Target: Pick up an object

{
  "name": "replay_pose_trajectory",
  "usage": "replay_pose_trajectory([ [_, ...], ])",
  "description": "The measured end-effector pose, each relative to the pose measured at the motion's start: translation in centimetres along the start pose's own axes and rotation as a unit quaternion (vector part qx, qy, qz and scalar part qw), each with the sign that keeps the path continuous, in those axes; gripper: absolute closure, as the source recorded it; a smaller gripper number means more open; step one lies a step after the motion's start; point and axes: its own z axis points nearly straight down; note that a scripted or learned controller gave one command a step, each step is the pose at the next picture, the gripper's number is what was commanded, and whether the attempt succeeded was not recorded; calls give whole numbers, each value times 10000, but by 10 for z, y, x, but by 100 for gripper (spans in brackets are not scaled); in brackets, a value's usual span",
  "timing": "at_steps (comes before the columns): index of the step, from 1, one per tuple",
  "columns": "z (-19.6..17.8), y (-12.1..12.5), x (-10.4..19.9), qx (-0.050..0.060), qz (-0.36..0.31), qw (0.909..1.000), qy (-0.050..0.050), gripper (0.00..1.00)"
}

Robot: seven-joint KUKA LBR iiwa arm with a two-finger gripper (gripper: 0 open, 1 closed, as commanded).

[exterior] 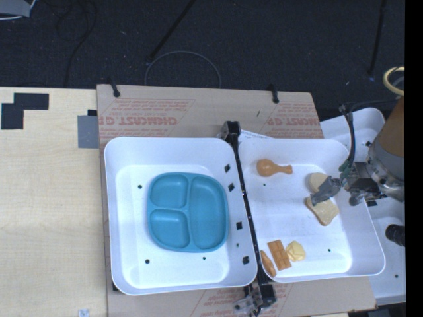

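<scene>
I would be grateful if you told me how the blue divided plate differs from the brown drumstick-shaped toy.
The blue divided plate lies in the left bin, the brown drumstick-shaped toy in the right bin. The plate is far larger. The plate is broad, with three compartments; the toy is slim, with a rounded head and a narrow handle. Both lie flat, apart from the claw.

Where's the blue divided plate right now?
The blue divided plate lies flat in the middle of the left bin, on the camera view's left half. The divider between the bins separates it from the food pieces and the gripper in the right bin.
</scene>
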Motion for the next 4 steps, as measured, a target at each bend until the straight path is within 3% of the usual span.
replay_pose_trajectory([
  [1,-6,2,0,-53,-11,10000,-9,0],
  [4,144,18,-7,-34,-5,10000,-5,0],
])
